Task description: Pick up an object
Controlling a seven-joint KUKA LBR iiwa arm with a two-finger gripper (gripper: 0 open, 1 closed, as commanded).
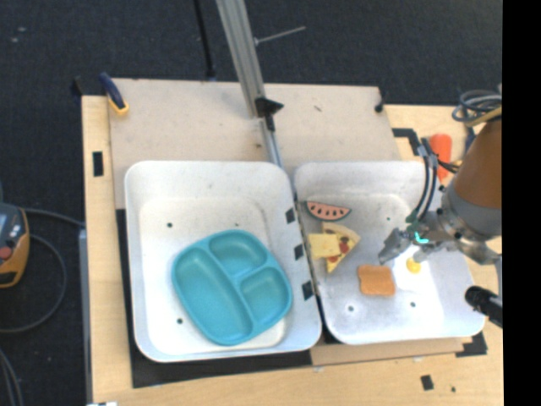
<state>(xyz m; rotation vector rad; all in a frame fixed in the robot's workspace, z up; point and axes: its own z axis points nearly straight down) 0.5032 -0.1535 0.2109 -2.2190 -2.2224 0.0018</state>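
Note:
In the right bin (439, 311) lie a watermelon slice (327, 211), a yellow pizza wedge (333, 247) and an orange-brown bread piece (376, 280). A small yellow object (413, 266) sits just right of the bread. My gripper (402, 249) hangs low over the middle of the right bin, just above and to the right of the bread piece and beside the small yellow object. I see nothing held in it. The arm's orange band (483, 167) rises at the right edge.
The left bin (148, 193) holds a blue divided plate (232, 286). A metal pole (245, 53) slants up from between the bins at the back. An orange-handled tool (439, 146) lies on the bench behind the right bin.

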